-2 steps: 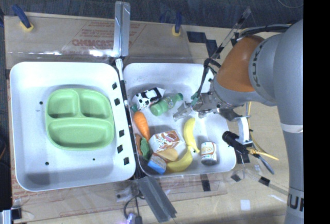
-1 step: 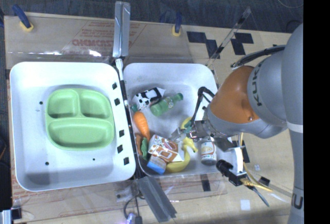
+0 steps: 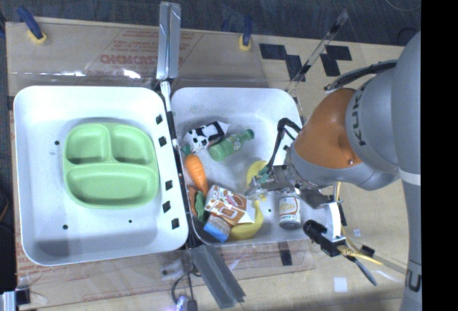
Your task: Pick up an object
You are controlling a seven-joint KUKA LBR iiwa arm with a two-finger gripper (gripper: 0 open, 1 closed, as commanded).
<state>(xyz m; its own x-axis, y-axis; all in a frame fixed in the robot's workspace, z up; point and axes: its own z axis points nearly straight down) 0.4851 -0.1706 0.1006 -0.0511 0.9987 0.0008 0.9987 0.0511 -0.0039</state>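
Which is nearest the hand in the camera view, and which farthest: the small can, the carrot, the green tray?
1. Small can, right bin, just beside the hand.
2. Carrot, by the right bin's left wall.
3. Green tray, in the left bin.

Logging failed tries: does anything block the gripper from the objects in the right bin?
Nothing visible does. The gripper is low in the right bin, right by the yellow object and the small can.

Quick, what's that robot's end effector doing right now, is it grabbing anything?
End effector: low in the right bin among the toys; whether it grips anything cannot be told.
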